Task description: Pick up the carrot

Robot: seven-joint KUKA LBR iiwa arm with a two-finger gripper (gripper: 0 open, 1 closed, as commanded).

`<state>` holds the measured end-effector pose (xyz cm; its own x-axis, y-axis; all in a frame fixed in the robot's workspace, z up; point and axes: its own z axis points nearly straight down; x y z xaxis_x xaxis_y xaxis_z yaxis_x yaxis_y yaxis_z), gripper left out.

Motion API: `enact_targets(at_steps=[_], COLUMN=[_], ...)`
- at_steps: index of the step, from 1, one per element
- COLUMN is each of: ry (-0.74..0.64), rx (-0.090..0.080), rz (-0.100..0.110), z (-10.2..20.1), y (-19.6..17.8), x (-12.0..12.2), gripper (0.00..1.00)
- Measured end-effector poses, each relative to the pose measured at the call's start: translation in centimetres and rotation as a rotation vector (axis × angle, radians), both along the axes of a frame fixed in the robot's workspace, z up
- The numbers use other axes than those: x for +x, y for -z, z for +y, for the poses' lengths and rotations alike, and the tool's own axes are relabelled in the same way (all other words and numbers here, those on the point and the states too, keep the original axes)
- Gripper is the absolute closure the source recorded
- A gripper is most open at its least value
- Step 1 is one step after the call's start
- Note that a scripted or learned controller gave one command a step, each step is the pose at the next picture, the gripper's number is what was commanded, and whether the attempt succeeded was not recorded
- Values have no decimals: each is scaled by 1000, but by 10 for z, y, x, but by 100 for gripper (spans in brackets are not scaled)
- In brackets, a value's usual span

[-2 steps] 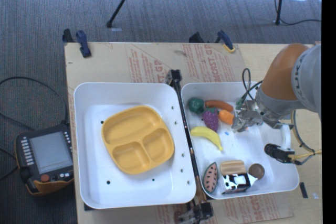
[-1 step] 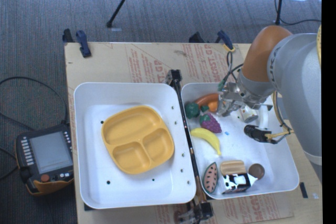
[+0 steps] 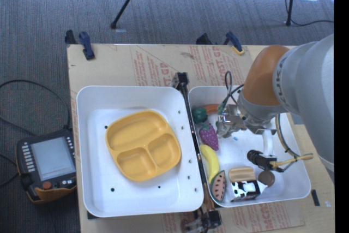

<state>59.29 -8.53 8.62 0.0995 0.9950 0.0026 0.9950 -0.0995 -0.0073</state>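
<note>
My arm comes in from the right, and my gripper point(image 3: 228, 127) hangs low in the right bin point(image 3: 297, 183), very near the carrot point(image 3: 210, 110); if it is open or closed I cannot tell. I judge this is the approach step; next I must come down over the carrot. The left bin point(image 3: 92, 183) carries 1 yellow plate point(image 3: 143, 144). Purple grapes point(image 3: 209, 136), a banana point(image 3: 210, 161) and a green thing point(image 3: 199, 114) crowd close and may disturb the grasp.
</note>
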Motion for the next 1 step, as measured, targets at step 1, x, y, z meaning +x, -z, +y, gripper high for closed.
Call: enact_targets(at_steps=[1], ry=[4], rx=[-13], rz=[-4], z=[-6], y=[-1], x=[0], gripper=[0])
